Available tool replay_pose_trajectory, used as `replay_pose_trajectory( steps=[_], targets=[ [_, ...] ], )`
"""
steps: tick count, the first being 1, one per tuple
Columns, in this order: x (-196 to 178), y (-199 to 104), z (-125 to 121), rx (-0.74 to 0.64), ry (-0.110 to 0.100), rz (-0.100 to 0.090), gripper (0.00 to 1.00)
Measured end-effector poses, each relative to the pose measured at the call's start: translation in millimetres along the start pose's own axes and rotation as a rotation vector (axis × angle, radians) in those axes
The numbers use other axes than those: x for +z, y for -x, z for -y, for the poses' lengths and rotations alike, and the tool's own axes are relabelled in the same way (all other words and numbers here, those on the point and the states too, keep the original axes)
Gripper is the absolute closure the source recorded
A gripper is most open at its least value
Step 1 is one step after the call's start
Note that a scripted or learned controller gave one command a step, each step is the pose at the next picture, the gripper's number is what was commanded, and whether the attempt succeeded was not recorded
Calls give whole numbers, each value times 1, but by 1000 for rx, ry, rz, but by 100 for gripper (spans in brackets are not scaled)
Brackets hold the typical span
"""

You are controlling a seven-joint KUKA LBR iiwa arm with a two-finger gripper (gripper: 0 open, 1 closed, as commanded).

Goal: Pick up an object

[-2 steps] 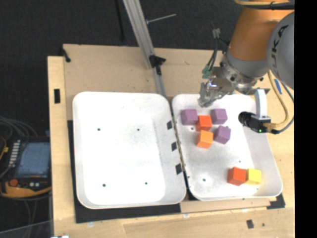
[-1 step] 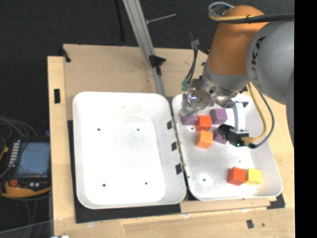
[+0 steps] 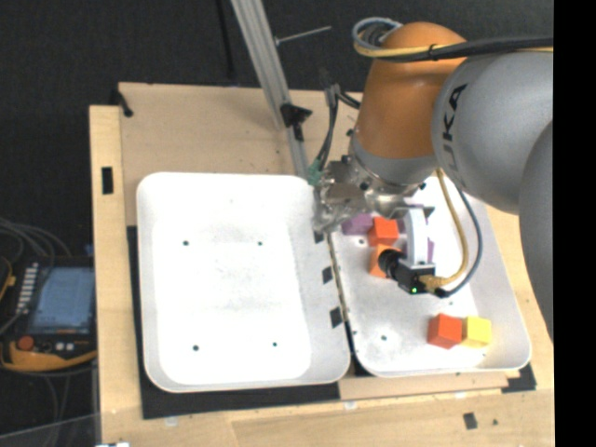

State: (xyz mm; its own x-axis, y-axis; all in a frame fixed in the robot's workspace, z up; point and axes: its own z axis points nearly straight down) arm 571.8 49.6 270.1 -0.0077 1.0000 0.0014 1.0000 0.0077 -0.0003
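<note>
The tool point(image 3: 358, 214), its state impossible to tell, sits in the right bin point(image 3: 498, 338) among orange block point(image 3: 447, 331), yellow block point(image 3: 478, 330).

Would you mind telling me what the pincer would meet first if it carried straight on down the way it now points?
Probably the orange block just under the pincer, with a purple piece beside it in the right bin. Depth is unclear from this slanted view.
</note>
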Motion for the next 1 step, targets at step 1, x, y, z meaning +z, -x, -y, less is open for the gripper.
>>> replay_pose_trajectory(
  steps=[1],
  targets=[
    [9,-36,25,2,-1,1,100]
  ],
)
